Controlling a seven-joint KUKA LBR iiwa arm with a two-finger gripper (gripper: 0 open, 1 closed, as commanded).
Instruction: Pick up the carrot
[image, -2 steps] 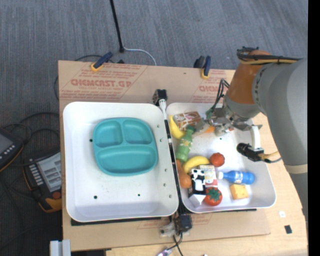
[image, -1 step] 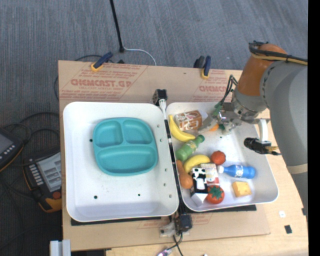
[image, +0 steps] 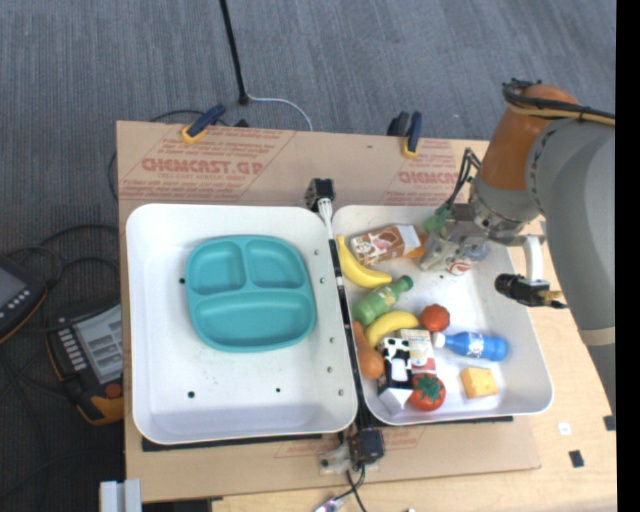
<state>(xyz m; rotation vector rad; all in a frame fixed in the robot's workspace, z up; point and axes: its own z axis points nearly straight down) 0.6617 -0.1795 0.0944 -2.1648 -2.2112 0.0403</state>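
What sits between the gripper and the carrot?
In the camera view, between the gripper and the carrot at the right bin's left wall lie the green bottle and a banana.

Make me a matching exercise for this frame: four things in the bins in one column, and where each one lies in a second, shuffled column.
Things:
1. teal divided plate
2. blue bottle
3. cheese wedge
4. claw

Places:
A. front right corner of the right bin
B. over the back of the right bin, beside the snack packet
C. middle of the left bin
D. right bin, just right of the tomato, behind the cheese wedge

Pairs: 1-C, 2-D, 3-A, 4-B
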